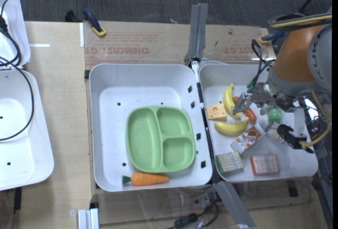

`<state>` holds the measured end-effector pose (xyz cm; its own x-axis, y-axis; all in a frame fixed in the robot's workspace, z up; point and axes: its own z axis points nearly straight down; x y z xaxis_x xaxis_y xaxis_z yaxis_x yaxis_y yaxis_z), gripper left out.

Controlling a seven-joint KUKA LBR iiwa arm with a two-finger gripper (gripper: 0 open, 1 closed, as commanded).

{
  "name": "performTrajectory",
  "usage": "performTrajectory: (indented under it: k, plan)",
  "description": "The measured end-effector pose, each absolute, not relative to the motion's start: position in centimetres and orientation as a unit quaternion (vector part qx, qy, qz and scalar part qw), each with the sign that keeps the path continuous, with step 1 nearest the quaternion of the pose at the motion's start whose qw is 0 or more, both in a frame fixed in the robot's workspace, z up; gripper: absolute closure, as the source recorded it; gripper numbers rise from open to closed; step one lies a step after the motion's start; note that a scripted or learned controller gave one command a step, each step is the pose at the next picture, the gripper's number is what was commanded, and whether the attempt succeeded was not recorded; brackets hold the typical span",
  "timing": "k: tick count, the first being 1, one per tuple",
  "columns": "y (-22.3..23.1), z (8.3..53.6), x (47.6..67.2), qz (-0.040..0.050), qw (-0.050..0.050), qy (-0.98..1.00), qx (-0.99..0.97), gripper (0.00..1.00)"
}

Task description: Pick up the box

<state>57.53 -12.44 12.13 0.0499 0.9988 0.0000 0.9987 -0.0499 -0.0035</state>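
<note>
Gripper (242,104) low in right bin (296,170), over the bananas (229,100), jaw state unclear (too cluttered). Box (263,164) lies flat near the front wall, apart from the gripper, so not yet targeted.

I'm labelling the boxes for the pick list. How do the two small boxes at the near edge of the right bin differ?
The patterned box has a pale face with a fine multicoloured speckle; the reddish box is pinkish-red. The patterned box lies by the divider between the bins, the reddish box further right, below the gripper. The patterned box sits slightly more turned. Both are small, flat and rectangular, lying on the bin floor.
</note>
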Motion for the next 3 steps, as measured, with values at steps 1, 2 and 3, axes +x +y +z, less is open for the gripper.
performTrajectory:
  k: [1,2,3]
  plan:
    - [-10.9,9.1,48.8,0.0009,0.001,-0.657,-0.754,0.00]
    - [-12.4,9.1,59.0,0.0010,0.000,-0.661,-0.750,0.00]
    - [-21.9,19.9,57.2,0.0008,-0.001,-0.694,-0.720,0.00]
